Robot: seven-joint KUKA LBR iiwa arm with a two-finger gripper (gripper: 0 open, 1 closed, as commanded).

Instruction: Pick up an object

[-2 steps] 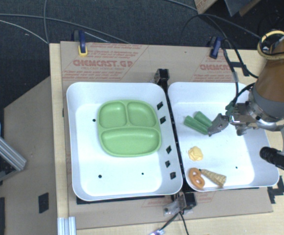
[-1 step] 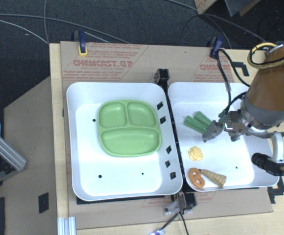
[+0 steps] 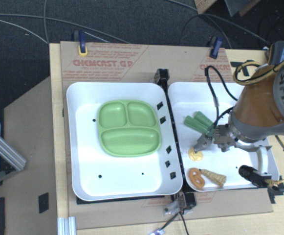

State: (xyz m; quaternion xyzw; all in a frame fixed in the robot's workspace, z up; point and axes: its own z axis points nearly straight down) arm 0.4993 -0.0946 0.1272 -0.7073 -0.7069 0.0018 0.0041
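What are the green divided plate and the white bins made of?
The green divided plate looks like moulded plastic: even pale colour, rounded compartments, soft matte sheen. The white bins seem thin glossy plastic too, with smooth rounded rims, though that look leaves it open.

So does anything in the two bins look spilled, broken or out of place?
Nothing stands out. The green plate lies flat in the left bin; the small toys sit loose in the right bin, nothing spilled or broken.

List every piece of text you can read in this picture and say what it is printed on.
"CHEMCAST GP": red print on the brown protective sheet covering the board under the bins, above the left bin.
A second red print on the same sheet, above the right bin, is partly cut off and too blurred to read.
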